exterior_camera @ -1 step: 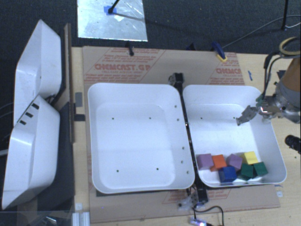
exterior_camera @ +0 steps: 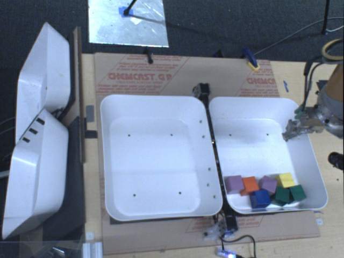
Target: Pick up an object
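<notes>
Camera view: small coloured blocks [exterior_camera: 264, 190] huddle in the right bin's [exterior_camera: 252, 138] near corner; the tool's [exterior_camera: 294, 127] state, I cannot tell.

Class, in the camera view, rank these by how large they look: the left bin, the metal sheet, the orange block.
1. Left bin
2. Metal sheet, though it lies farther from the camera
3. Orange block

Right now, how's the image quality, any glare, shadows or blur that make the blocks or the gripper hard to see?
Camera view: lighting is even and soft; the metal sheet at top glares bright; the white bins show only faint shadows; the colored blocks are slightly soft but distinct; the gripper at the right bin's rim is blurry, detail unclear.
</notes>
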Robot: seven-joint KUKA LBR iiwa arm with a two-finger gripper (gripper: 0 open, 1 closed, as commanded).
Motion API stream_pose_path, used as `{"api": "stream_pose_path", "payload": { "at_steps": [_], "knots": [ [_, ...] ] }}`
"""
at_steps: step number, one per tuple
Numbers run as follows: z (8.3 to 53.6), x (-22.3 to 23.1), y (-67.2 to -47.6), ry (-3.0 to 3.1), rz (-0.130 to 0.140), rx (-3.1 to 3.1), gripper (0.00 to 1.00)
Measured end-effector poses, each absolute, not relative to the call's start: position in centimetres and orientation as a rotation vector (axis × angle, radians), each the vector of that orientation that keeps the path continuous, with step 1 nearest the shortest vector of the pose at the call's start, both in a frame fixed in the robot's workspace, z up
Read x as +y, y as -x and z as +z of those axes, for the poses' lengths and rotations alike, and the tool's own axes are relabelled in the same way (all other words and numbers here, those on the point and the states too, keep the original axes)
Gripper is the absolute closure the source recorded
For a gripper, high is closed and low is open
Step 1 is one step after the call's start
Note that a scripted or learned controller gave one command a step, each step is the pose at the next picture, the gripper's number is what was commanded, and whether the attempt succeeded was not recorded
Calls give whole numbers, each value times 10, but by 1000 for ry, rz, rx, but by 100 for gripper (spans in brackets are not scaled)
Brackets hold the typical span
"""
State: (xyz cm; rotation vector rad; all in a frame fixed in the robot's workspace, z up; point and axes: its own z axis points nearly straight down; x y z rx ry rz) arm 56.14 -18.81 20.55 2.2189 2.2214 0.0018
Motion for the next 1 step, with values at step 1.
{"api": "stream_pose_path", "payload": {
  "at_steps": [1],
  "knots": [
    [184,-207,-501,-2226,-1,2219,100]
  ]
}}
